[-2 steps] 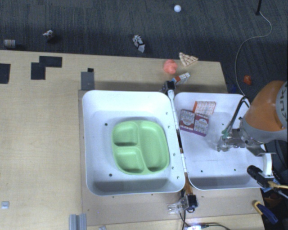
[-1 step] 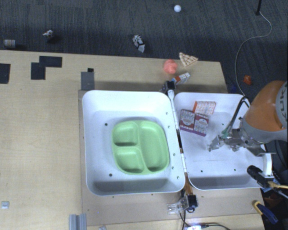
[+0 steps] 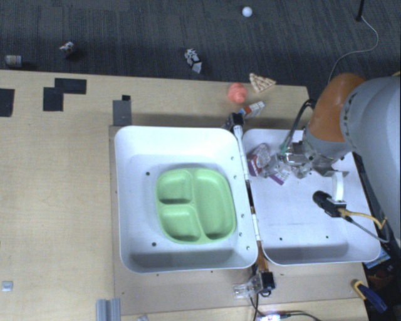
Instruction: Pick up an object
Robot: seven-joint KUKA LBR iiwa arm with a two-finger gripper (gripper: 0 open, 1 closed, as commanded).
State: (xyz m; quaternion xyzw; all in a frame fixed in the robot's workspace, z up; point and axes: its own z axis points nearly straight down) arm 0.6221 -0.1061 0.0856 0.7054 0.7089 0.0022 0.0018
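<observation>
The grey arm [image 3: 376, 119] is seen entering from the 3 o'clock edge, with its bulk placed toward the 2 o'clock corner. The orange band [image 3: 329, 116] is shown on the 12 o'clock side of the wrist [image 3: 321, 150]. The tool [image 3: 291, 160] is extended from the wrist toward 9 o'clock and is positioned on the 3 o'clock side of the view's centre.

Two bins in play, the left bin [image 3: 133, 188] and the right bin [image 3: 294, 219], with one green tray [image 3: 194, 204] of three compartments and one crumpled wrapper [image 3: 266, 162]. Up on the surface [image 3: 56, 188] I count one pink ball [image 3: 236, 93], one wedge [image 3: 262, 82] and one tube [image 3: 254, 109]. Down on the floor [image 3: 138, 31], one white ball [image 3: 247, 11] and three scraps [image 3: 193, 59].
</observation>
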